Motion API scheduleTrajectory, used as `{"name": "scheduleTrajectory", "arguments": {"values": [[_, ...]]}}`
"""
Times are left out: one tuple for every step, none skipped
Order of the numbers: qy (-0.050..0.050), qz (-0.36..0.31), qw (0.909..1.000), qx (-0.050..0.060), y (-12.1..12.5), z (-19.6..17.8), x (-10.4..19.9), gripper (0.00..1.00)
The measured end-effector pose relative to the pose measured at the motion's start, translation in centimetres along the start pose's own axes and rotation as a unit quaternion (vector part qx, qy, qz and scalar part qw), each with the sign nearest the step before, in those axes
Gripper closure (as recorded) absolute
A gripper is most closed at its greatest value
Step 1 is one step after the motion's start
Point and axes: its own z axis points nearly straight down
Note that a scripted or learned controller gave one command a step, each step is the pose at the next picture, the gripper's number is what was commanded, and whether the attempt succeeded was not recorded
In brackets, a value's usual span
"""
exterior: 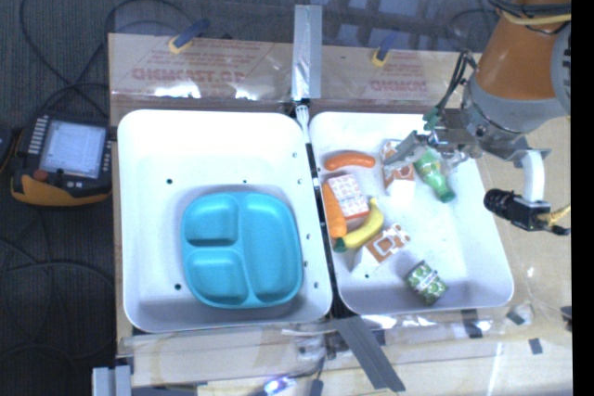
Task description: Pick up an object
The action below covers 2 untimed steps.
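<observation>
Dark carpet with loose cables lies around a bench where two white bins sit side by side. The arm (524,32) leans in from the right, and its gripper (436,142) hangs low over the back of the right bin (483,269); whether it is open or closed I cannot tell. Just beneath it lies a green bottle (434,175), with a small carton (399,170) beside that. Farther left of the gripper are a sausage (349,160), a carrot (331,210), a red-and-white packet (347,195) and a banana (364,229). Nearer the front lie a small box (389,241) and a green can (425,281). Well off to the gripper's left, the left bin (148,144) holds a blue divided tray (241,248). A handheld control pad (61,158) rests on the floor beyond.
</observation>
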Motion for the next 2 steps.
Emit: {"name": "scheduleTrajectory", "arguments": {"values": [[0.001, -0.001, 1.0000, 0.001, 0.0, -0.8, 0.1, 1.00], [0.000, 0.028, 0.9996, 0.001, -1.3, 7.4, 10.0, 1.00]]}}
